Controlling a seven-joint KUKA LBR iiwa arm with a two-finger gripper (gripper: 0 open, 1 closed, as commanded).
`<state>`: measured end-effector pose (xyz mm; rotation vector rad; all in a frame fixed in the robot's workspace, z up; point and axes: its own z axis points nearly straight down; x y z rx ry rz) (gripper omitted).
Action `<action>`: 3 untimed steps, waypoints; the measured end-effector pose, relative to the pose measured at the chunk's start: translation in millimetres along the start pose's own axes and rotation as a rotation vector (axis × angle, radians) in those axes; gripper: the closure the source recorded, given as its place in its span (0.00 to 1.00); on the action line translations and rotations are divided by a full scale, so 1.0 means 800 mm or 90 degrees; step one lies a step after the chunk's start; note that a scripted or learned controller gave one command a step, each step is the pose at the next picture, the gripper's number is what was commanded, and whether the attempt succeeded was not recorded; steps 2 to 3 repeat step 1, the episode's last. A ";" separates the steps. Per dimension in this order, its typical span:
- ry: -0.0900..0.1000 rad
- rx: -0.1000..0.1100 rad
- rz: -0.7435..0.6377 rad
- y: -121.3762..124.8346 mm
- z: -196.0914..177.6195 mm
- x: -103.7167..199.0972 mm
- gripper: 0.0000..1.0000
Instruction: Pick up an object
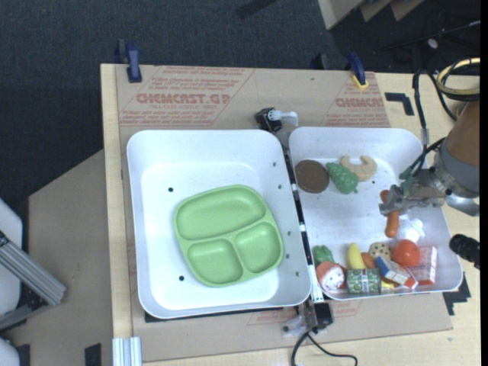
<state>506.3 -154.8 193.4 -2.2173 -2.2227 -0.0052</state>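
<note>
Cardboard-topped bench holds two white bins: the left bin [145,174] carries a green tray [227,235]. Over the right bin [335,139] hangs the gripper [394,202]; whether anything sits in it I cannot tell, an orange carrot [392,224] just below it. Further below lies a toy heap [377,269], and left of it a brown disc [311,175], green pepper [343,178] and tan ring [359,166]

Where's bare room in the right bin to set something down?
The right bin floor lies bare in the middle, between the brown disc above and the toy pile along the near wall. The pincer crowds the right side.
</note>
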 end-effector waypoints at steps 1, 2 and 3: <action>0.001 0.002 -0.004 -0.018 -0.025 0.107 1.00; 0.001 0.002 -0.004 -0.018 -0.025 0.107 1.00; 0.001 0.002 -0.004 -0.018 -0.025 0.107 1.00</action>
